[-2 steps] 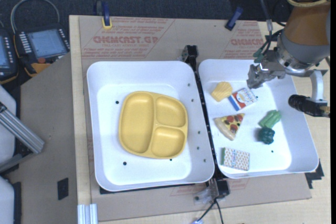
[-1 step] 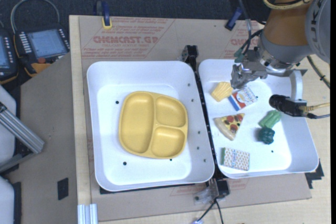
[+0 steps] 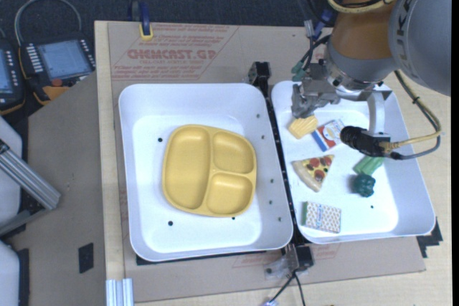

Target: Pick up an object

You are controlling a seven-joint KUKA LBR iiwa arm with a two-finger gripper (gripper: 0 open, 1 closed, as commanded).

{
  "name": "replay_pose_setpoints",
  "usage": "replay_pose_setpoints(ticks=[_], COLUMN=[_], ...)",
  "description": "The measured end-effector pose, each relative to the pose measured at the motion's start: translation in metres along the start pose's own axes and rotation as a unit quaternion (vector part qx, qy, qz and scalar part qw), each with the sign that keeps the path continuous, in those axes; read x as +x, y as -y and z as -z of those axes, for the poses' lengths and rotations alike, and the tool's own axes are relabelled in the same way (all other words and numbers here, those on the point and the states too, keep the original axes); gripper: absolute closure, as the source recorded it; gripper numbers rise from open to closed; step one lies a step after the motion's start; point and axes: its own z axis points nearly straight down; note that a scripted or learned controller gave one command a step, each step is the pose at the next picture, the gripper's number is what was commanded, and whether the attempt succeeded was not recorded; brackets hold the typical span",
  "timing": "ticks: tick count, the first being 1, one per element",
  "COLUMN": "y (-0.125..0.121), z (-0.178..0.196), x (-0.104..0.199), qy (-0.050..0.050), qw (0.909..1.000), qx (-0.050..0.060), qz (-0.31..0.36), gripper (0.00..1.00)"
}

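Here the gripper hangs over the far left corner of the right bin, at the end of the grey arm that reaches in from the right. Whether it is open or closed cannot be told from this angle, and nothing can be seen held in it. Just on its near side lies a small yellow wedge, on the bin floor close to the left wall, with the gripper's lower end right at the wedge's far edge; whether they touch is unclear. Just to the right of the wedge lies a little red, white and blue packet. Nearer the viewer is a toy pizza slice, its tip pointing towards the near right. To the right of the slice lies a green toy, paler at its far end and darker at its near end. A flat patterned square rests near the bin's near left corner, apart from the rest. The left bin holds a yellow divided plate with three compartments, lying flat about the middle. Both bins sit side by side on a brown board.
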Motion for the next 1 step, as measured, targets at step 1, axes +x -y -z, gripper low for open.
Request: replay_pose_setpoints(ticks=[1], y=[-0.0041], z=[0.0062], x=[0.0526], qy=[0.0], qw=[1.0], qx=[0.0], qz=[0.0], gripper=[1.0])
